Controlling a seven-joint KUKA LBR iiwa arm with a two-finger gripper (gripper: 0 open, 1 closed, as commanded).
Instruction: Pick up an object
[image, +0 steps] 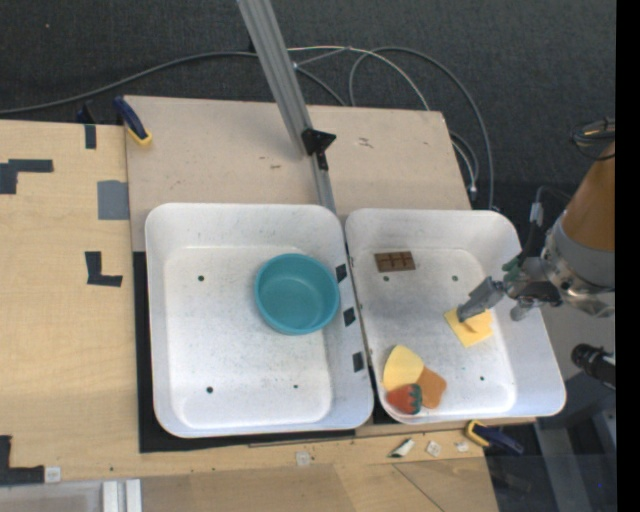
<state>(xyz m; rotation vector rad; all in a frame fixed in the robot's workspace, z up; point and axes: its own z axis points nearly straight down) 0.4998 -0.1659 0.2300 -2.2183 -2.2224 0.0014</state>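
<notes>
At the front edge of the table (60, 300) some small loose bits lie just below the right bin (530, 385): a few tiny white pieces (432, 448) and a small clamp with yellow and blue (482, 434). Just behind them, in the front left corner of the right bin, three things lie touching each other: a yellow piece (401, 366), an orange piece (432, 385) and a red round thing with a bit of green (404, 399). They look pushed together against the bin wall, I think because the shallow rim stops them there.

Near the right side of this bin lies a yellow block (473, 326), and this seems to be the thing for the task. The hand (478, 305) reaches in from the right edge and is low over the block; one dark finger (482, 297) touches or covers its upper left corner. I cannot tell how far the hand is open, and I do not see the block gripped, so the pick is not yet sure.

A brown flat bar (394, 262) lies near the back of the same bin. The left bin (180, 300) carries a blue bowl (296, 292), upright, near its right side. A grey pole (285, 95) stands at the back edge, between the bins.

I can read no label or writing anywhere; dark tape marks (98, 268) on the table are only shapes
</notes>
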